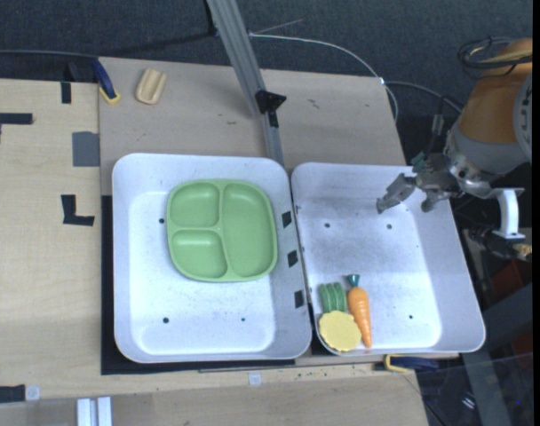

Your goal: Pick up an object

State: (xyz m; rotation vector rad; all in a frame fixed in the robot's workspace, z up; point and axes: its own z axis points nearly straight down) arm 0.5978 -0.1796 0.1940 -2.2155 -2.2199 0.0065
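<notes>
Toy carrot (360, 314) lies in right bin (430, 264); green plate (223, 229) fills left bin (137, 264); hand (412, 193) released, spread.

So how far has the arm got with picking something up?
Nothing looks picked up yet. The tool sits over the far right part of the right bin with nothing seen in it. The toy carrot, the green piece and the yellow piece lie at that bin's near left corner. Left: reach one, grip, lift.
</notes>
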